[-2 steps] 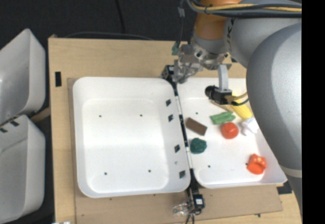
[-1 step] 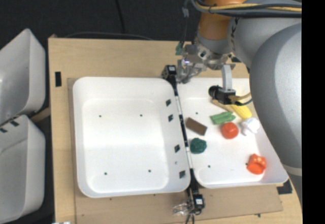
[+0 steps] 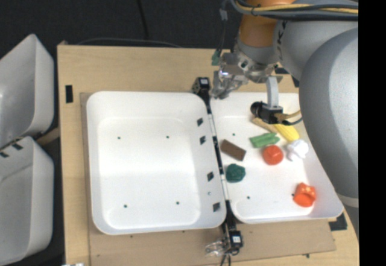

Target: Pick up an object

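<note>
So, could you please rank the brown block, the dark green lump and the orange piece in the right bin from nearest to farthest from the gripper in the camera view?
From the gripper, at the right bin's far left corner:
1. Brown block, beside the divider.
2. Dark green lump, just below it.
3. Orange piece, near right corner.

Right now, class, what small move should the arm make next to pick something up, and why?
Probably travel toward the near side and lower over the brown block. The gripper hangs by the far end of the divider, holding nothing, and the block lies alone near that divider in the right bin.
</note>
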Tool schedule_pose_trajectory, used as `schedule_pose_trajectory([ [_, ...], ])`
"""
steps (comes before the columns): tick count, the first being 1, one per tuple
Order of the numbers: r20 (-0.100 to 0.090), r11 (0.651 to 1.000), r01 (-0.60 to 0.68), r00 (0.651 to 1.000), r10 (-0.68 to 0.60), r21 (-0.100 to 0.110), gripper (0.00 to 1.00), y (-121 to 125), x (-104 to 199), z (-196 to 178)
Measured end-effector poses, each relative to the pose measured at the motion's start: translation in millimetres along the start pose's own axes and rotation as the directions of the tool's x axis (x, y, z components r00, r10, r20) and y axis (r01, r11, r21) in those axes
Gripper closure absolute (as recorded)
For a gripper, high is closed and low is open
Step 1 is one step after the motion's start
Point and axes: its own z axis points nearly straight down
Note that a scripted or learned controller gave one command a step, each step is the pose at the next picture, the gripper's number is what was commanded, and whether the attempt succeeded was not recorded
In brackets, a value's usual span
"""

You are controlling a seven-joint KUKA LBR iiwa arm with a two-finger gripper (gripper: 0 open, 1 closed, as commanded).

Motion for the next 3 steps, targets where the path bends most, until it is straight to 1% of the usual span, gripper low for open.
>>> schedule_pose_trajectory([
  [2,0.0,1.0,-0.001,1.0,0.001,-0.002,1.0,0,-17,-1],
  [3,-0.001,1.0,0.006,1.0,-0.006,0.002,1.0,-2,25,1],
])
